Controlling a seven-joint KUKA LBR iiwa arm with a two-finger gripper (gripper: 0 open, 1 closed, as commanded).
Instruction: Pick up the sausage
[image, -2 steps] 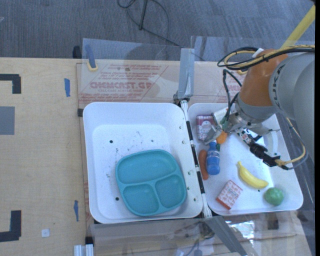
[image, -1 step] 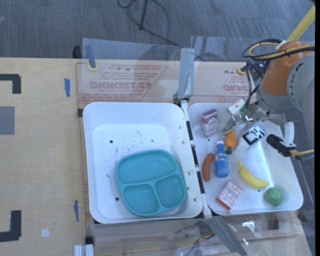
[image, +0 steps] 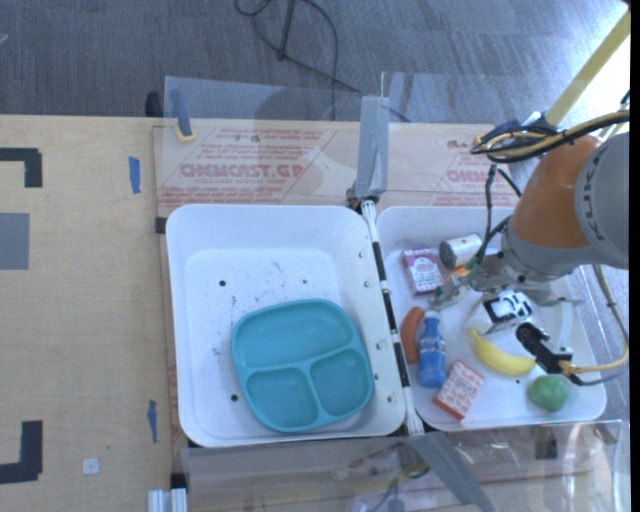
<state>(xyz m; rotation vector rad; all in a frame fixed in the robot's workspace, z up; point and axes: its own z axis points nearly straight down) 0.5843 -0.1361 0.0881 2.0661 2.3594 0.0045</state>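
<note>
The sausage (image: 410, 334) is a short orange-red piece lying along the left wall of the right bin (image: 590, 400), touching the left side of a blue bottle (image: 431, 350). My gripper (image: 452, 290) hangs low over the middle of that bin, up and to the right of the sausage and apart from it. It sits between a red packet (image: 422, 270) and the grey wrist (image: 540, 250). I see nothing held in it.
The right bin also holds a small can (image: 461, 248), a banana (image: 500, 356), a green ball (image: 548, 392) and a red-and-white carton (image: 460, 390). A teal divided plate (image: 300, 362) lies in the left bin (image: 200, 240). Cables trail from the arm at the right.
</note>
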